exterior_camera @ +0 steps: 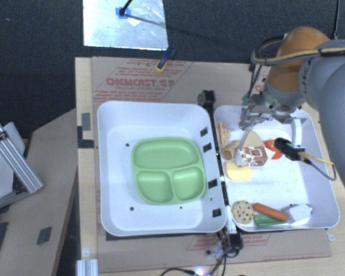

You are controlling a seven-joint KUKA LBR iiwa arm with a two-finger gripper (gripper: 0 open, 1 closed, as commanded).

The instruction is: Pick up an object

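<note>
Dark carpet floor (34,39) w/ foil sheet (125,16), cardboard bench top (144,82).

I see the bench (86,171), topped with a printed cardboard sheet (139,82). On that sheet sit two white bins side by side, touching: the left bin (112,154) and the right bin (322,194).

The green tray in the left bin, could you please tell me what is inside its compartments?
The green tray has three compartments, one long and two smaller, and all show bare green plastic. It lies flat in the left bin, so the bin floor beneath it is covered.
</note>
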